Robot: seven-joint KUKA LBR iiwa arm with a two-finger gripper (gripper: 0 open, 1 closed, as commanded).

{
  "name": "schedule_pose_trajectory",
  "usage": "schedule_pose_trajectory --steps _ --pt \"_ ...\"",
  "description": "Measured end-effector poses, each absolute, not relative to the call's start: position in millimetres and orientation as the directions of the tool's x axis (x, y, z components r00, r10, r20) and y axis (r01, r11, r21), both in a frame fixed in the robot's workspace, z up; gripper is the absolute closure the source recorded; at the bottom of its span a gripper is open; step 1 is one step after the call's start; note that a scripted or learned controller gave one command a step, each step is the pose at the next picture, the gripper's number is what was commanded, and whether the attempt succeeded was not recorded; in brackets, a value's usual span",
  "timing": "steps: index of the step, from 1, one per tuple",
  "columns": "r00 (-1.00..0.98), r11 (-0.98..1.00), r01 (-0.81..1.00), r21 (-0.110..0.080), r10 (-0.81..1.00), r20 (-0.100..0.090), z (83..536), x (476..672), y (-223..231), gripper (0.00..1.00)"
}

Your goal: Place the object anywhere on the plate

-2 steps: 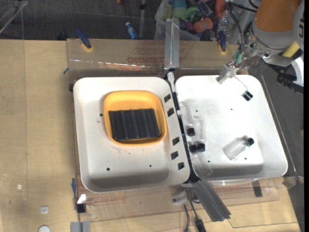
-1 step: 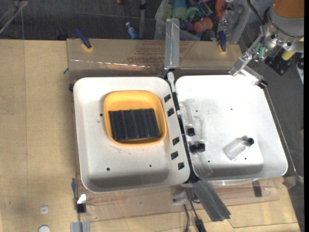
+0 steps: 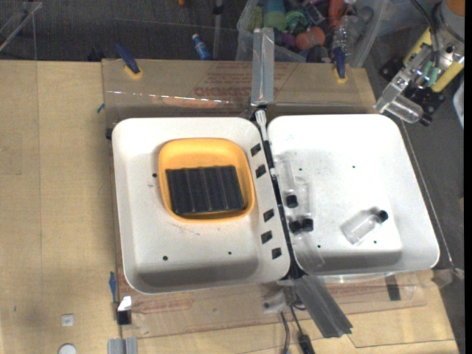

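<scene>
An orange-yellow plate (image 3: 174, 155) with rounded corners lies in the left bin (image 3: 136, 220). A dark ridged rectangular piece (image 3: 204, 189) rests on it. In the right bin (image 3: 383, 153), a small clear bottle with a black cap (image 3: 363, 226) lies on its side near the front right. My gripper (image 3: 410, 94) hangs at the upper right, beyond the far right corner of the right bin and well away from the bottle and the plate.
Clear plastic pieces with black parts (image 3: 293, 205) lie along the divider (image 3: 269, 198) on the right bin's left side. A clear box of colourful toys (image 3: 310, 9) stands behind the bins. Wooden bench (image 3: 51, 198) surrounds them.
</scene>
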State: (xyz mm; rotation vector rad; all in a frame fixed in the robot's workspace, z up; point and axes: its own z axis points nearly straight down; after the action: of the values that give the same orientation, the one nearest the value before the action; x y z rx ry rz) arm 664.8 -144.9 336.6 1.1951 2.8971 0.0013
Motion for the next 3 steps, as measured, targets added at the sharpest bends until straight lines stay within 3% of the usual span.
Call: schedule_pose_trajectory --steps 1,2,3 --pt "-0.8 0.8 0.6 0.003 0.6 -0.007 413 662.8 -186 1.0" --pt "-0.895 0.895 0.447 0.003 0.447 -0.01 437 660.7 -223 1.0" --pt "-0.948 0.948 0.317 0.0 0.317 -0.009 437 661.4 -220 1.0"
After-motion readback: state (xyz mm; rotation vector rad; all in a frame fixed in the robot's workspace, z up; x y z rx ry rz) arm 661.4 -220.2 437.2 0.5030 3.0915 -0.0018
